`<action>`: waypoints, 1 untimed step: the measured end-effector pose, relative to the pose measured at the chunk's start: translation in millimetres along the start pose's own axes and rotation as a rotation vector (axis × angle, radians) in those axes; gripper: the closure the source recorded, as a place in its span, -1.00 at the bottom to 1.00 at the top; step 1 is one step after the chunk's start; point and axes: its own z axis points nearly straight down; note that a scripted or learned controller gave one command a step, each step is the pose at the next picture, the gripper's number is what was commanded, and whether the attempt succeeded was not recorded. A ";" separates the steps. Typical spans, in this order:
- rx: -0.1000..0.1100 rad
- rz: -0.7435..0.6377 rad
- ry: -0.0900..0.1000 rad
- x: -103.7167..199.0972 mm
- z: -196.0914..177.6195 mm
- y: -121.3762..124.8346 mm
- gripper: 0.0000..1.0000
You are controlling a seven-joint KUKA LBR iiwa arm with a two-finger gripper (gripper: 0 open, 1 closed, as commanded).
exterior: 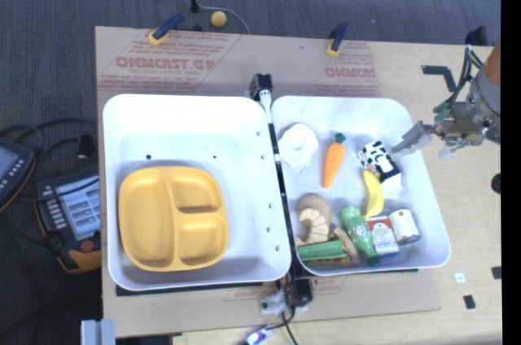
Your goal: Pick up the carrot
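Observation:
The carrot point(333, 163) is orange with a green top. It lies nearly upright in the upper middle of the right bin point(423, 250), between a white round item point(298, 145) and a black-and-white cow-patterned item point(378, 159). My gripper point(426, 146) hangs over the right bin's upper right edge, well to the right of the carrot and apart from it. Its fingers stand open with nothing between them.
Below the carrot lie a banana point(373, 194), a green bottle point(356, 228), a red-and-white can point(402, 226), a tan bread-like piece point(314, 216) and a green vegetable point(321, 251). The left bin point(130, 124) holds a yellow divided plate point(172, 215).

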 end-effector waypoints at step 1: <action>0.019 -0.022 0.007 54.6 168.0 34.3 -1.00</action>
